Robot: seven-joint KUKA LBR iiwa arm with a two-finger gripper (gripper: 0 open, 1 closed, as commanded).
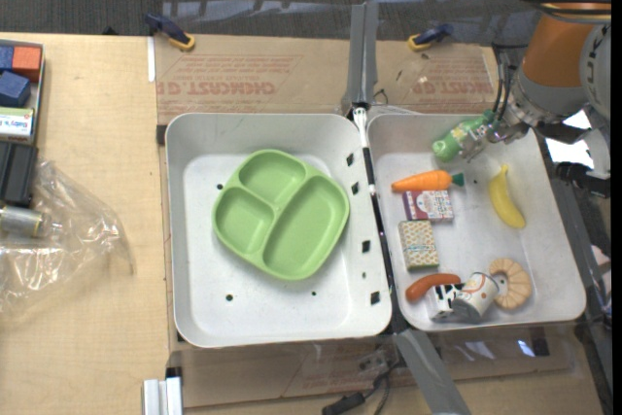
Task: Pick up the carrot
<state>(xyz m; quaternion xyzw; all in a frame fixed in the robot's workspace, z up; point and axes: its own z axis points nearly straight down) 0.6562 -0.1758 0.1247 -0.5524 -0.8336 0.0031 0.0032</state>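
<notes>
The orange carrot (426, 181) with a green stub lies on its side in the upper middle of the right bin (554, 238). My gripper (479, 140) hangs over the bin's far part, up and to the right of the carrot and apart from it. Its tip sits right against a green bottle-like toy (448, 145). The view does not settle whether that toy is between the fingers. The arm's orange band (569, 34) rises at the top right.
In the right bin: a yellow banana (506, 199), a small red-and-white box (431, 205), a tan box (419, 244), a red sausage (431, 285), a cow toy (465, 298), a pretzel (512, 283). A green divided plate (282, 214) lies in the left bin (194, 306).
</notes>
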